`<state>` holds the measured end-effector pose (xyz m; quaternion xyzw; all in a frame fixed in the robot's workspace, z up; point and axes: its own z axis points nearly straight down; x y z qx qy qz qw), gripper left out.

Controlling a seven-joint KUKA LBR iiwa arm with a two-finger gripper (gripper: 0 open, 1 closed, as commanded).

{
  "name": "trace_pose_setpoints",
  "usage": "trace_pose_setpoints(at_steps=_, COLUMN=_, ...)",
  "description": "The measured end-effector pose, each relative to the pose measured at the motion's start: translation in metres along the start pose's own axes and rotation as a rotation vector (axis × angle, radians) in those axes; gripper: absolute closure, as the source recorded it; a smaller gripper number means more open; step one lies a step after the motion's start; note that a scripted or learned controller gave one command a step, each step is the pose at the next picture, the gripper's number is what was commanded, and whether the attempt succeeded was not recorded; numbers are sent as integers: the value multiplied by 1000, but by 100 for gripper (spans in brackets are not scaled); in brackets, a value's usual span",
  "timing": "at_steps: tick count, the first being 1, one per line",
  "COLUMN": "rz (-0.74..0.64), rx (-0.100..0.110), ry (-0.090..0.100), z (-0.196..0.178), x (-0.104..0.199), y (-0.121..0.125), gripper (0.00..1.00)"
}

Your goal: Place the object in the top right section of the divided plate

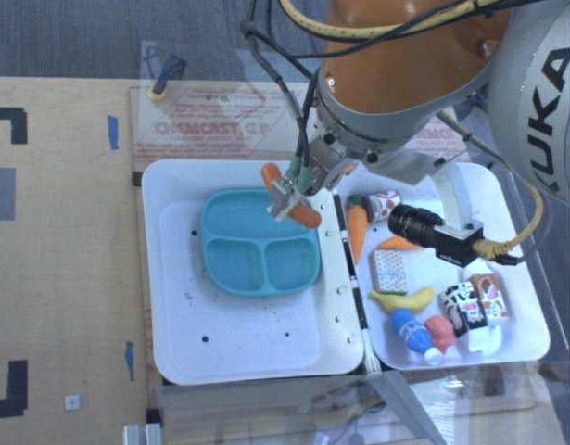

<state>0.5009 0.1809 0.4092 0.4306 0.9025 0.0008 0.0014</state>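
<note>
Even, bright light from above; the picture is a little soft.

The white bins are bright, almost washed out, with only weak shadows. The orange band shows a small glare spot. The arm close to the camera is blurred.
</note>
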Motion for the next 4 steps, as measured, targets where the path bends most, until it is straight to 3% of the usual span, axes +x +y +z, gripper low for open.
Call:
trace_pose_setpoints(at_steps=1, rz=142, rx=5, ry=2, z=9, x=19, y=-12, gripper=100)
trace_pose_setpoints(at_steps=2, rz=328, rx=5, ry=2, z=89, x=33, y=0, gripper=100)
trace_pose_setpoints(at_steps=3, rz=70, rx=-1, ry=-1, z=11, x=-60, y=-17, gripper=100)
trace_pose_setpoints(at_steps=4, rz=250, rx=3, ry=2, z=140, x=6, y=-13, gripper=100)
